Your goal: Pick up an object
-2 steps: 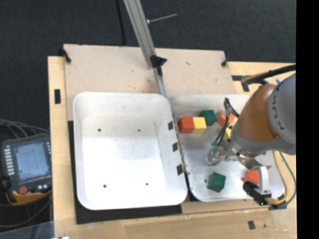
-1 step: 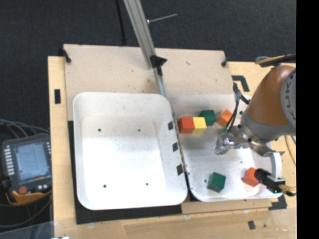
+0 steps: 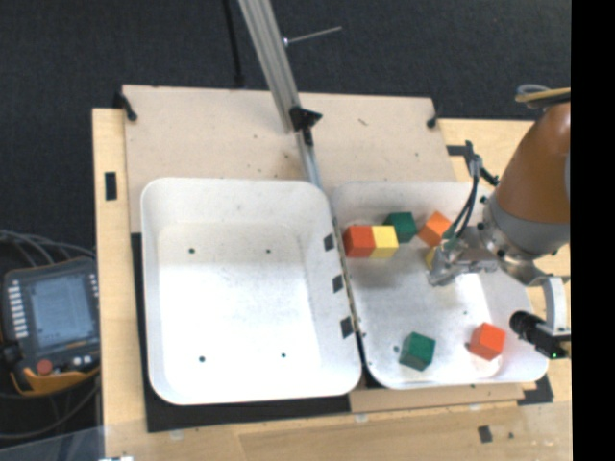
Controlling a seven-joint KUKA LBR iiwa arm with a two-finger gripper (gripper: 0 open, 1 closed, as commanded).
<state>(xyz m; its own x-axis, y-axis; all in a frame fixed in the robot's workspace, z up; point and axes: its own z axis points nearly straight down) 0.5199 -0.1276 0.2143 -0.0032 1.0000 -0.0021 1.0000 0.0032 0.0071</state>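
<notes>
From the camera view above the bench, the grey arm's jaws hang low over the right white bin; whether they are open or closed I cannot tell. The nearest candidate is the small orange cube, just up and left of the jaws, close beside them. Counted in that bin: two green cubes, one upper and one lower, one red cube touching one yellow cube, and a second orange-red cube below the jaws. The left white bin lies well apart.
</notes>
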